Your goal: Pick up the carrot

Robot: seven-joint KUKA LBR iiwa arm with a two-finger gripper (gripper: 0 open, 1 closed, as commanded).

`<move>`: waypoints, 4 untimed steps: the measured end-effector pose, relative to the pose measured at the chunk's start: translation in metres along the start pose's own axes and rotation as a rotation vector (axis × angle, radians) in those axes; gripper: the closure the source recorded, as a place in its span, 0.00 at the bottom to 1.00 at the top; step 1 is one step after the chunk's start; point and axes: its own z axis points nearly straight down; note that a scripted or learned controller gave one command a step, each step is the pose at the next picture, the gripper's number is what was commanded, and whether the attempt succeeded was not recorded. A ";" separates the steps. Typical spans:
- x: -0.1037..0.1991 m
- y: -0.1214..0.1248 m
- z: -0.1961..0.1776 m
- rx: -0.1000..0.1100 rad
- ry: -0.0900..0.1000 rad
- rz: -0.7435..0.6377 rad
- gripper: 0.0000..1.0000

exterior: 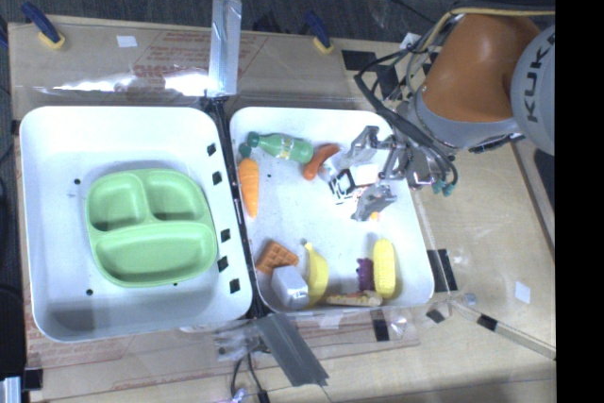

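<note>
The carrot (248, 186) lies lengthwise against the left wall of the right bin (283, 118), leafy end up toward a green bottle (280, 146), so a grasp must likely come from its open right side. A second orange piece (319, 159), perhaps another carrot, lies beside the bottle. The gripper (366, 175) hovers over the bin's right half, well apart from the carrot, fingers spread with nothing between them, as far as the glare allows. The green tray (149, 226) sits in the left bin

The two shallow white plastic bins (57, 231) look smooth and shiny. The green plastic divided plate (149, 226) looks matt. The orange carrot (248, 187) looks smooth.
</note>
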 end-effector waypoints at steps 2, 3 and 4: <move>0.022 -0.007 0.120 0.002 -0.016 -0.099 0.00; -0.078 0.036 0.123 0.005 0.013 0.110 0.00; 0.006 -0.009 0.115 0.000 -0.003 0.026 0.00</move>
